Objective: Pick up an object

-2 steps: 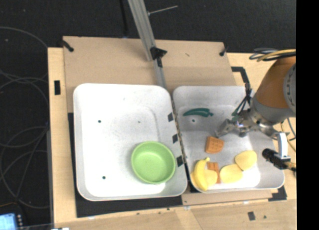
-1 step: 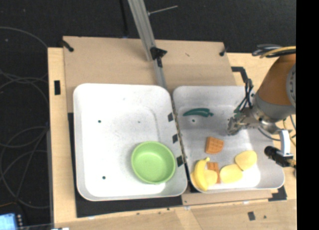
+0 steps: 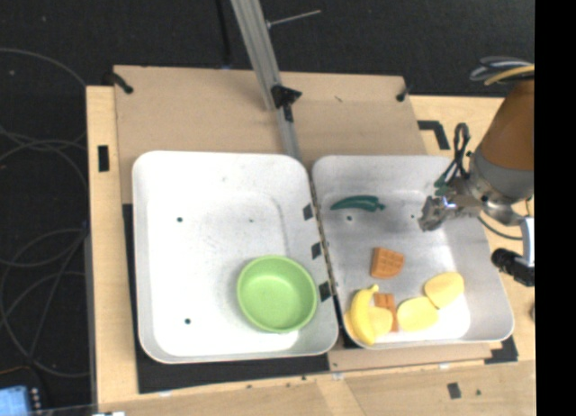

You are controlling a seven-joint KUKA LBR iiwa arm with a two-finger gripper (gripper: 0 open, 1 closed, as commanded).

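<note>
At right of frame the gripper (image 3: 436,213) hangs over the right bin (image 3: 409,176), grip state indiscernible, likely approaching the green pepper (image 3: 357,203).

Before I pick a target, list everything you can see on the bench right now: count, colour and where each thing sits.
bins: two, white, side by side on the bench
bowl: one, green, near right corner of the left bin
pepper-shaped toy: one, dark green, far left part of the right bin
waffle-like piece: one, orange, middle of the right bin
yellow pieces: three, clustered along the right bin's near edge, with a small orange bit among them
metal pole: one, grey, rising behind the bins
arm: one, grey and orange, at the right
hand: one, over the right bin's far right part
</note>
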